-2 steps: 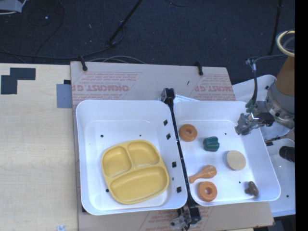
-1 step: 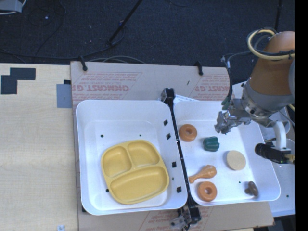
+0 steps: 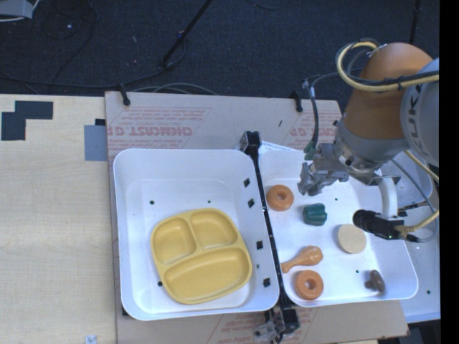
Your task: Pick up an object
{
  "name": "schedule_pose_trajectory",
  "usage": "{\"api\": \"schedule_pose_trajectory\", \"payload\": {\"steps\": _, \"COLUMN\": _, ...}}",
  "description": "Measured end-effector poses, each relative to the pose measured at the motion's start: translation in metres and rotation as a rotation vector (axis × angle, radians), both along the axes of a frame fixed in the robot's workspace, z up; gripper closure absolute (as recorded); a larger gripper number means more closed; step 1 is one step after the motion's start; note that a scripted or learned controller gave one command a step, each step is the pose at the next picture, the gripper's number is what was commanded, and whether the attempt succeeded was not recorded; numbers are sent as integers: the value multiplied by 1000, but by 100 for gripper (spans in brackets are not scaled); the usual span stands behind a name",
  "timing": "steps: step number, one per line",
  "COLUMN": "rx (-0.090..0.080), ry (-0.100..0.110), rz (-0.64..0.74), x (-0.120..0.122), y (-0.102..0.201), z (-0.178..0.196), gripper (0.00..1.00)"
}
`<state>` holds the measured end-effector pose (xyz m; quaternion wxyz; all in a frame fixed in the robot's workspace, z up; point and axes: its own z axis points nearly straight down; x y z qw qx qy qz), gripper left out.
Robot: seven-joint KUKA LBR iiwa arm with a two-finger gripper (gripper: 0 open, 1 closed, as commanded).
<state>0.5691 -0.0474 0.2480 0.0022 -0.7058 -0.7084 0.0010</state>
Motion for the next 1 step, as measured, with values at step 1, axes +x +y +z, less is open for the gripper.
{"api": "schedule_pose_trajectory", "payload": {"steps": 1, "rx": -1, "ry": 1, "rz": -1, "x": 4, "y": 45, "z": -13, "gripper": 100}}
